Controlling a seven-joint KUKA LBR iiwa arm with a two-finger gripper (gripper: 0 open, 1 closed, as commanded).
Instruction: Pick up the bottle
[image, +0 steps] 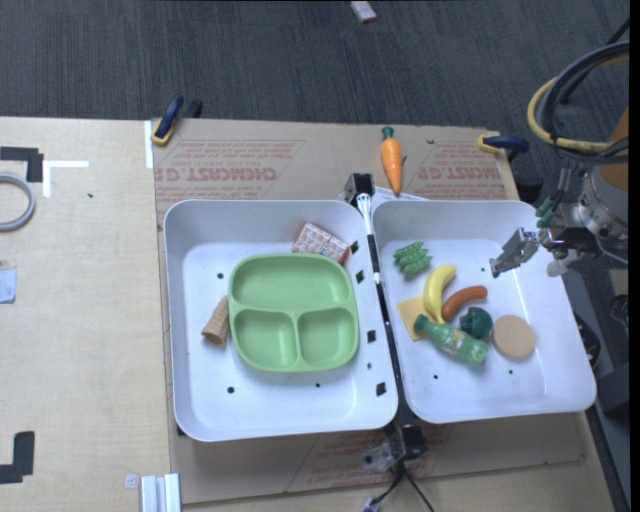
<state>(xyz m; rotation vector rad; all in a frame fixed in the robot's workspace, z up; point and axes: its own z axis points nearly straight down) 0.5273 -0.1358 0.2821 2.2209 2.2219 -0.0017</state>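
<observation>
The bottle (453, 340) is small and green with a pale label. It lies on its side near the middle of the right bin (560, 390), its cap pointing up-left. My gripper (513, 253) hangs over the upper right part of that bin, up and to the right of the bottle and well apart from it. Nothing is visibly held in it. The arm comes in from the right edge.
Around the bottle lie a banana (437, 290), a sausage (465, 298), a yellow slice (410, 313), a dark green vegetable (476, 322) and a tan disc (514, 338). A green divided plate (295, 312) and a cone (216, 320) sit in the left bin (190, 400). A carrot (390, 158) lies behind the bins.
</observation>
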